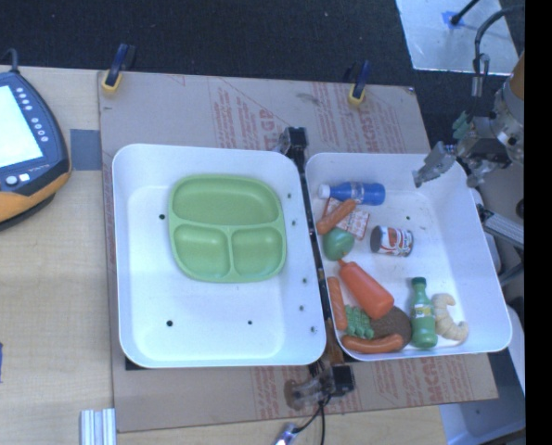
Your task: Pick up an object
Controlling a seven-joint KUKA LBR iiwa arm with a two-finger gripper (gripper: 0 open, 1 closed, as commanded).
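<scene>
The right bin [461,221] holds several toy foods: a blue bottle [354,192], a small brown can [391,240], a green round fruit [339,244], an orange carrot [366,287], a green bottle [422,313] and a red sausage [373,345]. My gripper [454,169] hangs over the bin's far right corner, above the rim and well clear of the objects. Its fingers stand apart, one fingertip [431,168] pointing down-left, with nothing between them. The nearest object is the blue bottle, to the gripper's left.
The left bin [146,276] carries a green divided plate [227,227]. An orange-edged control tablet [11,146] lies at the bench's far left. Two clamps [116,68] [357,80] grip the board's far edge. Cables and a bracket [317,392] sit at the front between the bins.
</scene>
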